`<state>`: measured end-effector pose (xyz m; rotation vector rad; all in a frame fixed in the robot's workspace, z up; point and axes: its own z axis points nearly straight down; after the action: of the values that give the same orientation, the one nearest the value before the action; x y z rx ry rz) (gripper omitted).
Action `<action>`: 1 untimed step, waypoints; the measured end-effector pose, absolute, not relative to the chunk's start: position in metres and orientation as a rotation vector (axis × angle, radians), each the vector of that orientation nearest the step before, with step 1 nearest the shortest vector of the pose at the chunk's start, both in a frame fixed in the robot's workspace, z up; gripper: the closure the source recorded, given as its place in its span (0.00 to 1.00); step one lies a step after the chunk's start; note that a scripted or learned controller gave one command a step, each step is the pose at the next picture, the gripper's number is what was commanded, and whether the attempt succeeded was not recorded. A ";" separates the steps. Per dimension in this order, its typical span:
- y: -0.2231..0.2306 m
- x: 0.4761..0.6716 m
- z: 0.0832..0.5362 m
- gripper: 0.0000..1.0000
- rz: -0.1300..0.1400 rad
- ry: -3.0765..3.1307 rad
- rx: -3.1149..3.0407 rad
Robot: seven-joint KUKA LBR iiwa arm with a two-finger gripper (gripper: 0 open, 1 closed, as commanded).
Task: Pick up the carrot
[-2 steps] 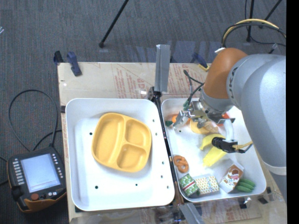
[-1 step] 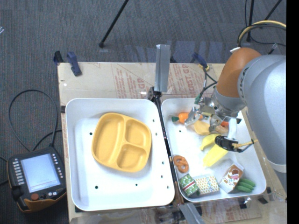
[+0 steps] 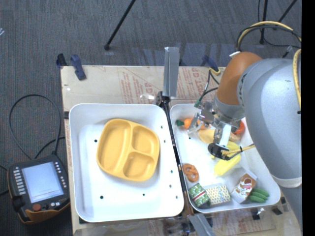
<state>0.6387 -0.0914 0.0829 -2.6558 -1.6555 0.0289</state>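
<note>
Reaching in from the right, a grey robot arm (image 3: 268, 112) with an orange band bends over the right bin (image 3: 199, 154), one of two shallow white bins set side by side on a wooden bench (image 3: 118, 85). Its gripper (image 3: 200, 123) hangs low near the far left corner of that bin. How wide the claw stands cannot be told from above, and nothing is seen held in it. The carrot (image 3: 186, 123), a small orange toy with a green top, lies on the bin floor close to the left wall and toward the far edge. It sits just beside the gripper, its green end pointing at the wall. It looks like light, stiff moulded plastic, smooth and tapered, so it would probably slide or roll if nudged. The safest hold is likely across the thicker orange middle rather than the thin leafy end, though the nearby wall leaves little room on that side. A pale yellow piece (image 3: 207, 134) lies right by the gripper, and a round orange-red thing (image 3: 239, 128) peeks out past the wrist. A pretzel (image 3: 191, 171) and a long yellow toy (image 3: 227, 166) lie nearer the middle. Small printed cartons (image 3: 218, 194) line the near edge, with green pea pods (image 3: 258, 195) in the near right corner. The left bin (image 3: 83, 181) holds a yellow divided plate (image 3: 129, 149) at its centre.
</note>
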 end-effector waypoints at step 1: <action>-0.085 0.639 0.083 0.00 0.028 -1.615 -2.681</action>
<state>0.6389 -0.0854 0.0830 -2.6811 -1.6149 0.0275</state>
